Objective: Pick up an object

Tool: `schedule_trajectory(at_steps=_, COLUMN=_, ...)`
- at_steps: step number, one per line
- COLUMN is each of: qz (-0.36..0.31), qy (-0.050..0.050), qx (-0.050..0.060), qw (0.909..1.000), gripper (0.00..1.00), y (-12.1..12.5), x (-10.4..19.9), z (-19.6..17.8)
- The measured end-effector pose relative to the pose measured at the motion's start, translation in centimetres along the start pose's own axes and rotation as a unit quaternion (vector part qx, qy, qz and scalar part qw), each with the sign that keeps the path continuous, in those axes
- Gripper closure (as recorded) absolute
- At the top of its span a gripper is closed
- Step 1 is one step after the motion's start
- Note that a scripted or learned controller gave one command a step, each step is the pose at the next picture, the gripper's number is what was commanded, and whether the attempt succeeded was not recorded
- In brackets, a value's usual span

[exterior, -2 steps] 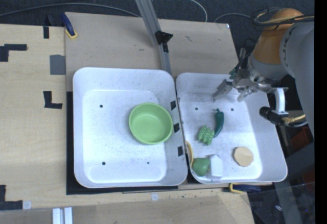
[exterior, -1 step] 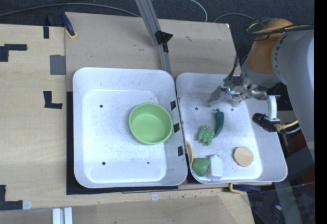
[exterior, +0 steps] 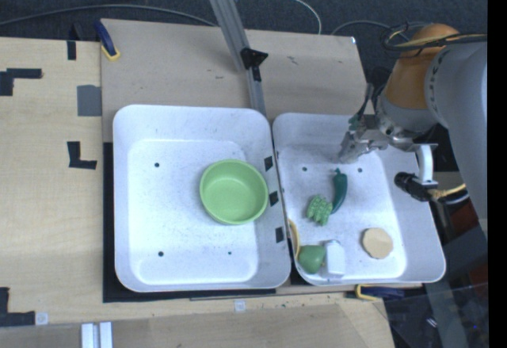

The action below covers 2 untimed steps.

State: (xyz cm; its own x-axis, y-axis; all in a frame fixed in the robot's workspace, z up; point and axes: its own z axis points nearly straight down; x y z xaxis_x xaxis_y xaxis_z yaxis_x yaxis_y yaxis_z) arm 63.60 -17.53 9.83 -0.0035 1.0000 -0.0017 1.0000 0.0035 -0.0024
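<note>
I hold the pincer [exterior: 349,150] low in the right bin [exterior: 412,247], just above the green pepper [exterior: 339,189], likely for approach. I cannot tell its state.

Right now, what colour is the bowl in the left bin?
Light green; the bowl shows plainly in the camera view, sitting alone in the left bin.

Grey arm [exterior: 463,93]; orange band [exterior: 412,73]; black cables.

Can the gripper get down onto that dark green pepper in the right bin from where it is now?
Probably yes. The gripper hangs just above the dark green pepper, with bare bin floor between them. The light green leafy piece touches the pepper's lower end, so aim high.
</note>
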Motion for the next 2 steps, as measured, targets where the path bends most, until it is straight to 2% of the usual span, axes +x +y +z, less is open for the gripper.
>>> schedule_trajectory(at_steps=2, qz=0.0, qy=0.0, qx=-0.004, qw=1.0, gripper=1.0, y=0.5, x=1.0, z=-12.4)
